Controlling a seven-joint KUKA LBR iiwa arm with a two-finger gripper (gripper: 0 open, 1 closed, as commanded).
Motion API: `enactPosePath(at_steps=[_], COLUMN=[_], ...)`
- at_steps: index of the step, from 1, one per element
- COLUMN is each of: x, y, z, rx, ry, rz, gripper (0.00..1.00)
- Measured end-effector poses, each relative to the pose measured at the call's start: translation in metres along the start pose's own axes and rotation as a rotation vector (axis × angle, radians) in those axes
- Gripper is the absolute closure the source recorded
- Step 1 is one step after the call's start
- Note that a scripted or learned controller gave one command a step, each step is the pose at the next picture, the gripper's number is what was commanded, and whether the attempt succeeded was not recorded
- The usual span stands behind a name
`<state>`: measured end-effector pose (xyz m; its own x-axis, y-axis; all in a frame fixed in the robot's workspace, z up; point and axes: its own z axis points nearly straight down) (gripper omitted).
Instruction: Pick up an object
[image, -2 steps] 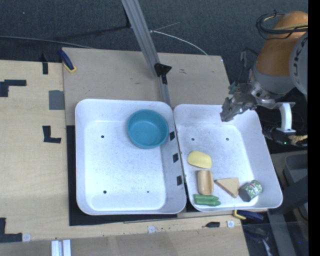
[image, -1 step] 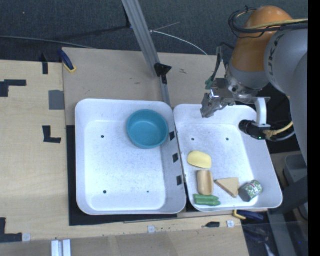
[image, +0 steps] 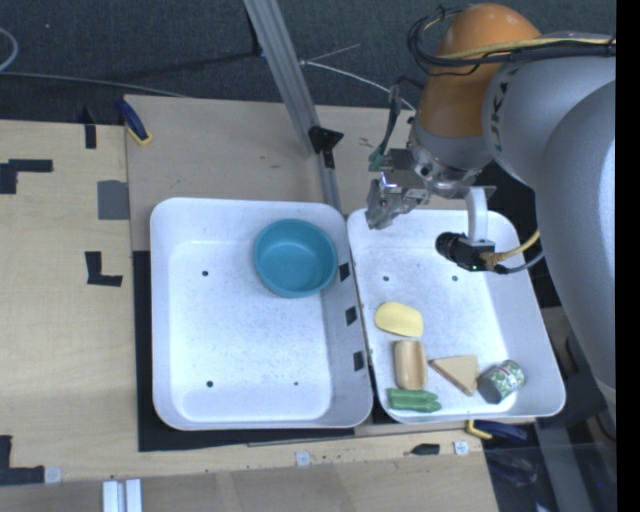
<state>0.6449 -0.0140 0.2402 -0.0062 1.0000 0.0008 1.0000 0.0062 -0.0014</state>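
1. Camera view: a blue bowl (image: 294, 257) stands in the left bin (image: 190, 330), at its far right part.
2. The right bin (image: 520, 300) holds a yellow piece (image: 399, 319), a tan cylinder (image: 408, 364), a green piece (image: 413, 401), a tan wedge (image: 457, 373) and a shiny ball (image: 501, 380), all near its front.
3. The pincer (image: 384, 207) hangs over the far left corner of the right bin, well apart from these things; whether it is apart or together I cannot tell.

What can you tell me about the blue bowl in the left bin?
The round blue bowl, plastic by its look, stands upright with its opening facing up in the left shallow white bin, near that bin's far right corner. It is one even teal-blue with a slightly lighter rim, and nothing shows inside it. It rests on the bin floor, apart from the arm and the other items.
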Motion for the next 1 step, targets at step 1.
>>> enactPosePath(at_steps=[1], x=[0.0492], y=[-0.0072], z=[0.0024], rx=[0.001], ry=[-0.001], rz=[0.001], gripper=[1.0])
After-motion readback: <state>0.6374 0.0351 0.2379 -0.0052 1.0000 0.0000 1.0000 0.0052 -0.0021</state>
